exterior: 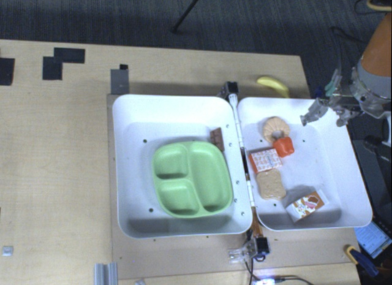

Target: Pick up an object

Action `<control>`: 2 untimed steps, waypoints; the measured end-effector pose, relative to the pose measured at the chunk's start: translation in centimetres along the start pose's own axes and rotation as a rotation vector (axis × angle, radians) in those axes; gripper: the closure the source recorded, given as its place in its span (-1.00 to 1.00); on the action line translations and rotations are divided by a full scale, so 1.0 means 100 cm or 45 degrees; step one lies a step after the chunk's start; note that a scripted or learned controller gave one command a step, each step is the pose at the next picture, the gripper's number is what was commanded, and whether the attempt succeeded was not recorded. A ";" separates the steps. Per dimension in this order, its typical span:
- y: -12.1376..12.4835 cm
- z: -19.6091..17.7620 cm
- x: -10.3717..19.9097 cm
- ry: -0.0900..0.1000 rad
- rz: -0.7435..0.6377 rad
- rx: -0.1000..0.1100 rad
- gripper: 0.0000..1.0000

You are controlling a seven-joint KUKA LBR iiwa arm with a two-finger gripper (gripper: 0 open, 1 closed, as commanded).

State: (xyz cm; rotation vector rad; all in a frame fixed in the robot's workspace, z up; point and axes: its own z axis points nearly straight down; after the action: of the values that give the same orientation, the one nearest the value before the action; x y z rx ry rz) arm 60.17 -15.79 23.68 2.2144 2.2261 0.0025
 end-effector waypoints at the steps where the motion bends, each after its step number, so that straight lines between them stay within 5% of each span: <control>1: 0.002 0.127 0.008 0.000 0.003 -0.003 -1.00; 2: 0.003 0.116 0.009 0.000 0.001 -0.007 1.00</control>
State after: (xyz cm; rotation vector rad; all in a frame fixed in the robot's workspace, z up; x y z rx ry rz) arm 60.49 -14.90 12.06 2.2125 2.2223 0.0080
